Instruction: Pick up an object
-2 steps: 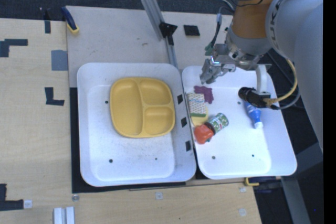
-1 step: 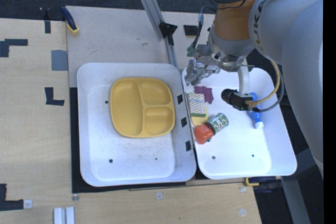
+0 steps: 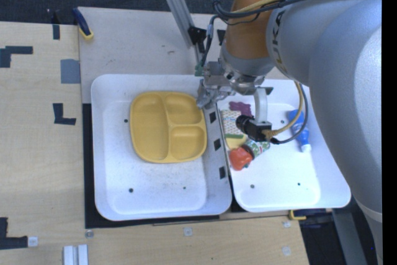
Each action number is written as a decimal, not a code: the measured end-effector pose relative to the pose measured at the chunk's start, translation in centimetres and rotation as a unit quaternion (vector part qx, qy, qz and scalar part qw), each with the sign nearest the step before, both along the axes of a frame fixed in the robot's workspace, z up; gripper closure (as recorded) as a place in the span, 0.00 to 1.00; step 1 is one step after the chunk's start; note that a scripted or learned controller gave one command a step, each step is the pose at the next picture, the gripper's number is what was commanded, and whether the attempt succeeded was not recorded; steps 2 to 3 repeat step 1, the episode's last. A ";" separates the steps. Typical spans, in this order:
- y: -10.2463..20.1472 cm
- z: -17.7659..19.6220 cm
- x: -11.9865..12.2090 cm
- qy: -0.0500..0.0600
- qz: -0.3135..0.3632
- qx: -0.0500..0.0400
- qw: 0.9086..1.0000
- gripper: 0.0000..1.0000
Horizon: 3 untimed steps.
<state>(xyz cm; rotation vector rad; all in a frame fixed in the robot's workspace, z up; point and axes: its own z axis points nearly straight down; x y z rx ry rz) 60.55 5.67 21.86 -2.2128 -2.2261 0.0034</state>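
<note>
- Bench (image 3: 37, 152): near edge at the frame's bottom, carrying two white bins side by side; nothing here needs touching.
- Left bin (image 3: 155, 195): a yellow tray (image 3: 167, 127) lies flat in its upper half. It is wide and shallow, probably a poor target for two fingers unless taken by its rim.
- Right bin (image 3: 279, 186): a red object (image 3: 240, 158) lies by the dividing wall, with small mixed items (image 3: 239, 115) just above it, partly hidden.
- Gripper (image 3: 211, 95): sits over the divide, at the tray's upper right corner, above and left of the red object. Whether it is apart or together I cannot tell; nothing visible is held.
- Advice: pick one target, centre over it, then descend straight, clear of the bin wall.
</note>
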 end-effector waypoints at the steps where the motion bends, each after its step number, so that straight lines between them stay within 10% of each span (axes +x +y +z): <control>1: 3.9 0.1 -2.3 0.000 0.000 0.000 1.000 1.00; 3: 3.9 0.1 -2.3 0.000 0.000 0.000 1.000 1.00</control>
